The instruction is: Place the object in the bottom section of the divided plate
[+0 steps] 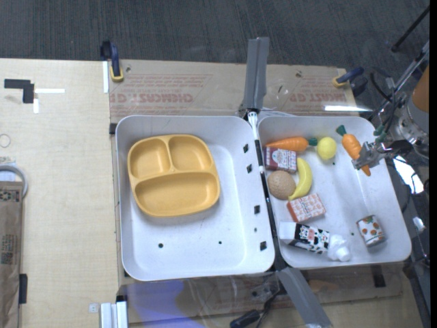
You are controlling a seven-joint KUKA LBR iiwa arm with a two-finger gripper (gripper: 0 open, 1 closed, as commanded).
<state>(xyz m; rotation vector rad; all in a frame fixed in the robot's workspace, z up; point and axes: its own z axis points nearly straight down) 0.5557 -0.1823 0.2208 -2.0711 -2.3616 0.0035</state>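
My gripper (371, 157) hung over the right rim of the right bin (399, 203), at the lower end of a small carrot (351, 145). The carrot lay tilted, its tip just at my fingers, but I could not tell whether they were apart or together, nor whether they touched it.

Just left of the gripper sat a lemon (327, 147), and beyond it a larger carrot (289, 143) lying crosswise. Below that were a red carton (281, 159), a banana (302, 178) and a brown round thing (280, 184) touching the banana. Further down and left of me lay a pink box (305, 207) and a milk carton (315, 240) on its side. A can (371, 230) lay almost straight below me.

The plate (175, 175) sat well to my left, in the upper part of the left bin (198, 251). Its bottom section (177, 193) held nothing.
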